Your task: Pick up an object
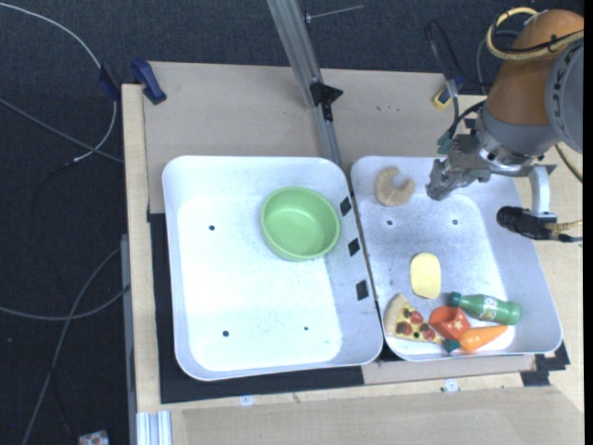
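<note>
A: Where the arm (533,91) comes in at the upper right of the frame, what do you see?

B: The gripper (443,182) hangs over the top edge of the right bin (482,239), just right of a tan crescent-shaped piece (394,186). Nothing sits between it and the bin floor that I can make out.

A: Open or closed?

B: I can't tell — it reads as one dark lump from this angle.

A: And the things to pick?

B: All in the right bin. A yellow block (425,274) lies mid-bin. At the lower edge sit a pizza slice (408,320), a red piece (450,322), a carrot (480,338) and a green bottle (485,307) — bunched together, touching or nearly so.

A: The left bin (222,295)?

B: A green bowl (299,222) stands upright near its upper right, well apart from the gripper.
</note>
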